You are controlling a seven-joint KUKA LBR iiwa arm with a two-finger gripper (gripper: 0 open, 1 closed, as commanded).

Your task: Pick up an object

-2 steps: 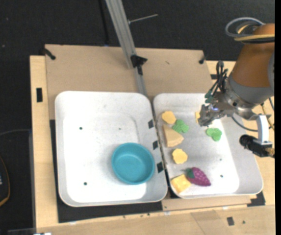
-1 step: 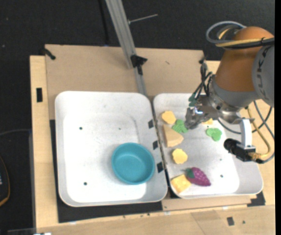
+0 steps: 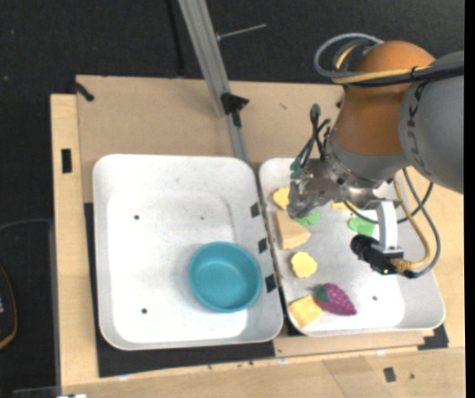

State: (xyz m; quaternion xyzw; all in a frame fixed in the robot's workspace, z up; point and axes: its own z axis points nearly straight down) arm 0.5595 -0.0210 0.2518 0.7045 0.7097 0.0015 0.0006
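We see the claw (image 3: 306,199) low over the right bin (image 3: 415,305), near its far left corner, above a green piece (image 3: 308,218) and a tan wedge (image 3: 292,234); whether it grips anything we cannot tell. A purple grape bunch (image 3: 336,298) lies near the front edge. A blue bowl (image 3: 225,276) sits in the left bin (image 3: 138,197).

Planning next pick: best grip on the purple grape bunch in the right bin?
Come straight down on the purple grape bunch and pinch across its narrow width, mid-body. It lies flat and elongated; its left end touches a yellow piece, so avoid that end.
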